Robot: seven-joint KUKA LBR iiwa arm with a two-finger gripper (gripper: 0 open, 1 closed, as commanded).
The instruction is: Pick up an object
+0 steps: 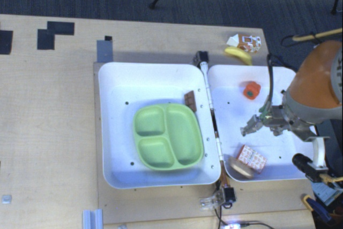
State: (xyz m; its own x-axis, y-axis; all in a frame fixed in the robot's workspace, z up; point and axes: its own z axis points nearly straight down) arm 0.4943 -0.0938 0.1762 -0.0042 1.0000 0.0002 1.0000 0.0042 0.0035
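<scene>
Two shallow white bins are seen side by side on the worktop [48, 115]. The left bin [115, 88] carries a green divided plate [168, 137], with a small brown piece [189, 98] just beyond the plate's far right corner, near the wall between the bins. In the right bin [228, 83], the arm [316, 83] is lowered from the right, and its claw [252, 127] is held above the bin's middle. Whether the claw is open or closed cannot be told, as it is small and blurred; nothing is seen gripped in it. An orange object [251, 89] lies toward the far side, apart from the claw. A red-and-white patterned box [251, 158] rests near the front edge, touching a tan piece [242, 170]. Outside the bins, a banana [237, 54] lies beside a small packet [250, 42].
</scene>
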